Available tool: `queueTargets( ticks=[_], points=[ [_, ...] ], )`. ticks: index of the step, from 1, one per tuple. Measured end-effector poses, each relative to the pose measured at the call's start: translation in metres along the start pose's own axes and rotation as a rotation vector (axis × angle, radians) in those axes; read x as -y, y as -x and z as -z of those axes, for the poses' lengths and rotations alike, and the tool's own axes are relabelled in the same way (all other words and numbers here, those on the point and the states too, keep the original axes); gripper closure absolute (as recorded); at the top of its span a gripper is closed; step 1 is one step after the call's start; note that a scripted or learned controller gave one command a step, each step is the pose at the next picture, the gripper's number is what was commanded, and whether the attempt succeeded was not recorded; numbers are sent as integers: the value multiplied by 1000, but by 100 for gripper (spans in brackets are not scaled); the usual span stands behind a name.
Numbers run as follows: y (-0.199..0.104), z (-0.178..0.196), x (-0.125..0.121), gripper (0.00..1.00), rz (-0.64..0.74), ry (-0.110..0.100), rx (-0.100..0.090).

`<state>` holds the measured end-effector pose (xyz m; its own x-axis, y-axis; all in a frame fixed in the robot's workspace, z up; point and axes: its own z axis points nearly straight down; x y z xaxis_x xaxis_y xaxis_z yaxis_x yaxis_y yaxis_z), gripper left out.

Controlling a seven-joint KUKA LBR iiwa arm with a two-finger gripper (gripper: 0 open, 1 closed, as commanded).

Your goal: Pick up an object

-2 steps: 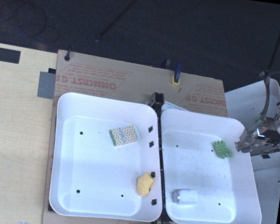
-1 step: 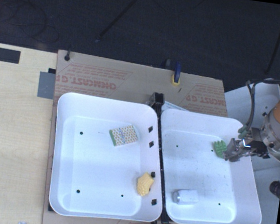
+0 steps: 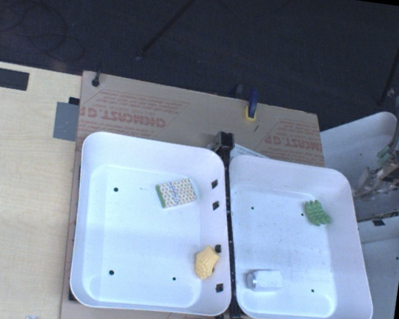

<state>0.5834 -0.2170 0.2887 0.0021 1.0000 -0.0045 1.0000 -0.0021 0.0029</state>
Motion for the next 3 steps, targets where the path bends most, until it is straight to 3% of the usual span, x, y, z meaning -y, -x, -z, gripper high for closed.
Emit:
queueTargets(
  ticks=[1,2,3],
  points=[
    [-35,10,7,100,4,-5,-6],
    [-7,81,-10,100,2,4,-1],
    [-4,40,23,100,1,-9,-5]
  ],
)
